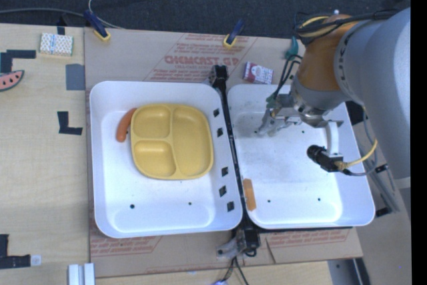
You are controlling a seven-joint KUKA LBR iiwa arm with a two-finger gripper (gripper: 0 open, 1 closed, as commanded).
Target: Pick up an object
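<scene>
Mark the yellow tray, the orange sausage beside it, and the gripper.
yellow tray point(172, 141), camera view, centre divider.
orange sausage point(123, 125), camera view, mid-length.
gripper point(267, 128), camera view, between fingertips.

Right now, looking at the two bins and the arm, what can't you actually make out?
- Gripper in the camera view: small and blurred low over the right bin, so a grasp cannot be judged.
- Orange sausage-shaped item: partly tucked behind the yellow divided plate in the left bin.
- Small packet on the cardboard: print too small to read.
- Orange piece by the divider: too small to identify.
</scene>
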